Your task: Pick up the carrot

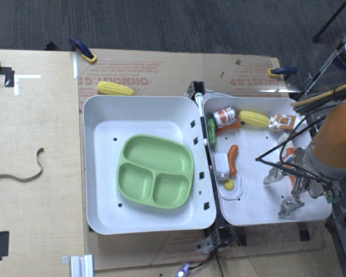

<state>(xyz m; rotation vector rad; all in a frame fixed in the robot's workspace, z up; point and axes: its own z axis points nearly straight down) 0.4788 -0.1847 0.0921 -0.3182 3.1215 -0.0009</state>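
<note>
Carrot (228, 128): orange body with a green top, lying flat in the right bin (259, 212), well apart from the end effector, up and to the left of it as the camera looks. It sits near the bin's far left corner, the green end against the wall.
Neighbours of carrot: a red-and-white can (225, 117) touches or overlaps its upper side, so a straight drop there would likely meet the can first. A yellow corn cob (254, 118) lies just beyond the can, with a small carton (282, 122) further right.
Possible confusion: an orange-red sausage-like piece (233, 159) lies between carrot and end effector, beside a fried egg (229, 184). Being similar in colour, it could be taken by mistake.
End effector (284, 193): low over the near right part of the same bin, its two metal fingers (273, 178) spread apart with bare bin floor between them. It has hold of nothing.
Step in hand: by my reading, the approach is not yet made. The arm needs to travel across the bin and line the jaws across the carrot's narrow width, clear of the can.
</note>
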